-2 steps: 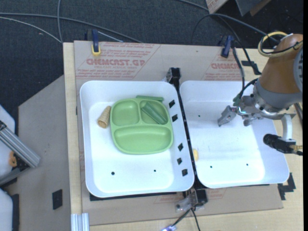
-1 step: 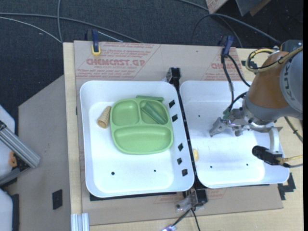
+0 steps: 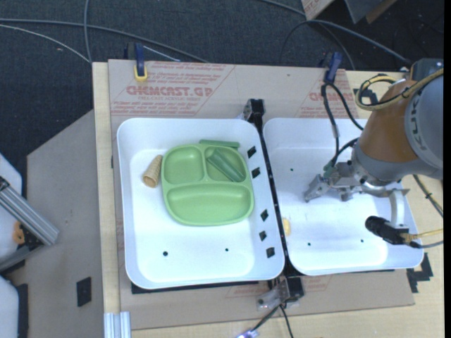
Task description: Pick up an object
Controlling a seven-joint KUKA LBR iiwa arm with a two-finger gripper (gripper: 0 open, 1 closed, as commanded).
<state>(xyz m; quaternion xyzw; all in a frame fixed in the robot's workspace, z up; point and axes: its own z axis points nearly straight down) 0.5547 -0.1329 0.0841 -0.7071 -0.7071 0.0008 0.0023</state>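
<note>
Green plate (image 3: 207,201) lies in the left bin (image 3: 141,259), well apart from the gripper (image 3: 312,191).

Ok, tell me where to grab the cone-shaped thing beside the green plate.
Grip the cone across its wider lower end, coming straight down. It lies flat on the left bin, close against the green plate, so the jaws should straddle it along the plate's edge.

- One fixed camera looks down at a slant on the counter (image 3: 211,83).
- Both white bins (image 3: 134,210) fit in frame; it probably sits fairly high.
</note>
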